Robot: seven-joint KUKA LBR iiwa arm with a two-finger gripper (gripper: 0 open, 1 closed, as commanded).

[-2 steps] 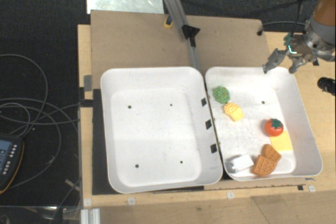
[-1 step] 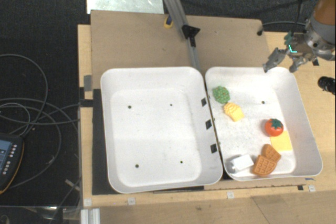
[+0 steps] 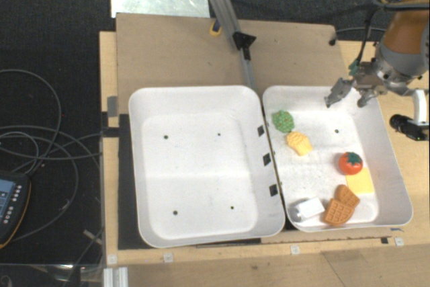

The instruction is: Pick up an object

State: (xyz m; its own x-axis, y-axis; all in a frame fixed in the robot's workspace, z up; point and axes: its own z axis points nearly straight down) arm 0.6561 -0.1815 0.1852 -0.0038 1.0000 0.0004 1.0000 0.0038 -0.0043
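My gripper [image 3: 349, 97] hangs over the far right part of the right bin [image 3: 379, 124], fingers spread apart and open, nothing between them. Below it in that bin lie a green broccoli-like piece [image 3: 283, 121], a yellow corn-like piece [image 3: 299, 143], a red tomato [image 3: 350, 162], a flat yellow cheese slice [image 3: 361, 183], a brown waffle [image 3: 341, 206] and a small white block [image 3: 309, 209]. The green piece is the nearest, well to the gripper's left and lower in the view.
The left bin [image 3: 198, 165] sits beside the right one, joined by black clips [image 3: 266, 159]. A slanted grey pole [image 3: 225, 3] crosses the back of the bench. Cables lie on the floor at left.
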